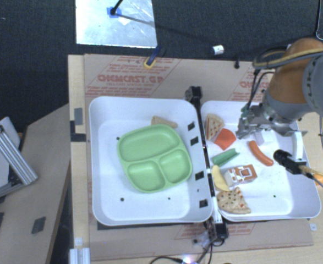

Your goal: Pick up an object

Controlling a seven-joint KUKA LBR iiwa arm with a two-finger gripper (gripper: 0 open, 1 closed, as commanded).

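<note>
My gripper (pixel 248 126) hangs over the far part of the right bin (pixel 301 202), with the grey arm and its orange band reaching in from the right. Just to its left lies a red-orange wedge (pixel 225 138), and a pizza slice (pixel 213 125) sits beyond that. An orange sausage (pixel 260 153) lies just below the gripper. Nearer the middle of the bin are a green pod (pixel 224 157), a yellow piece (pixel 219 179), a small white and orange carton (pixel 242 175) and a speckled toast slice (pixel 232 201). Nothing shows held in the gripper.
The left bin (pixel 103 202) holds a green divided plate (pixel 153 157) and a tan bread slice (pixel 164 122) behind it. A black clip ridge (pixel 202 147) marks the wall between the bins. Brown cardboard (pixel 128 76) lies under both bins.
</note>
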